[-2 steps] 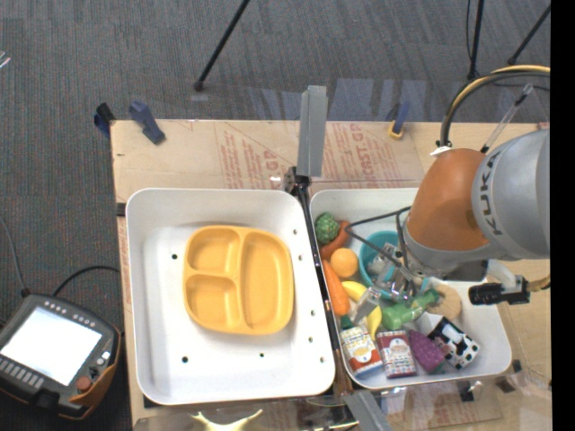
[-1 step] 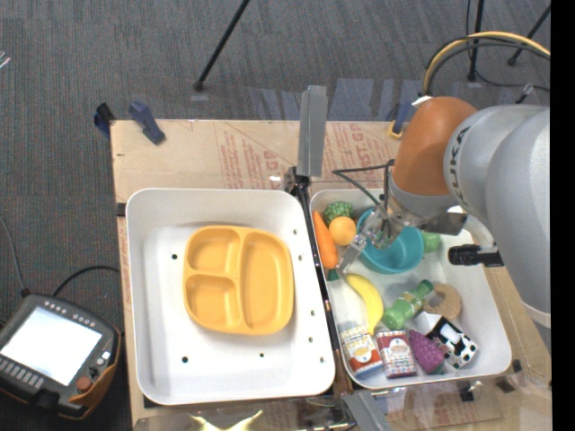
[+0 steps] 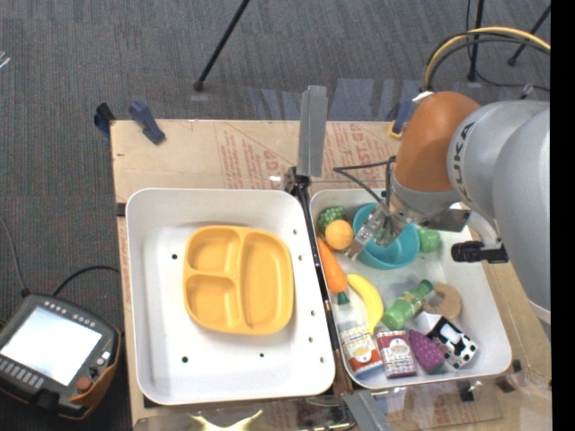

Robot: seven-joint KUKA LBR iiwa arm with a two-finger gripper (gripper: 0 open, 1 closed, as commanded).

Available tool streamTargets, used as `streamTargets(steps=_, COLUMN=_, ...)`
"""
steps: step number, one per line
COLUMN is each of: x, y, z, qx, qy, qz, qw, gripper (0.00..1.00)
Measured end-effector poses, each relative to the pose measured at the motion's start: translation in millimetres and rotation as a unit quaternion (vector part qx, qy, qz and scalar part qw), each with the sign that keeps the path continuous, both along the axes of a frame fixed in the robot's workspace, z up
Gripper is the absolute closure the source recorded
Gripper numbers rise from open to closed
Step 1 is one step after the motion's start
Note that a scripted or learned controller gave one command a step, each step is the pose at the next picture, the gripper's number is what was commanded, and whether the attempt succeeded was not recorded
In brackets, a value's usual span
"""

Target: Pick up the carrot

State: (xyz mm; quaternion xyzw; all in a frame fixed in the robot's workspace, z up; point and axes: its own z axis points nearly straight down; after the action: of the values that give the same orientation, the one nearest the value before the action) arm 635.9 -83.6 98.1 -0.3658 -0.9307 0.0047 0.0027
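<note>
Carrot point(image 3: 332, 268): smooth, tapered, orange, lying along right bin point(image 3: 499, 330) beside curved banana point(image 3: 367, 299). Tool point(image 3: 376, 233): metallic, hovering over teal bowl point(image 3: 395, 254); finger spacing: cannot tell.

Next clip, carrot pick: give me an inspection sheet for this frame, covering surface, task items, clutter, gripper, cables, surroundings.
Surface: left bin holds a yellow divided plate; right bin is crowded.
Job's things: carrot lies along the right bin's left wall, untouched.
Clutter: orange, blue bowl, banana, green bottle, white bottle.
Gripper: gripper at the bowl's rim, beside the orange, holding nothing.
Cables: yellow hose arcs above the arm.
Surroundings: teach pendant on carpet.
</note>
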Motion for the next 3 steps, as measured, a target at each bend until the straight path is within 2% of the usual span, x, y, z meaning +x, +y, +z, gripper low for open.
streamTargets(steps=1, x=-56.9, y=-22.9, z=143.8, qx=0.0019, qy=-0.012, qz=0.07, qw=0.9975, gripper=1.0)
streamTargets(steps=2, x=-24.3, y=-121.0, z=350.0, qx=0.0013, qy=-0.01, qz=0.082, qw=0.9966, gripper=1.0)
streamTargets(steps=3, x=-71.1, y=-89.8, z=162.5, qx=0.0062, qy=0.002, qz=0.071, qw=0.9975, gripper=1.0)
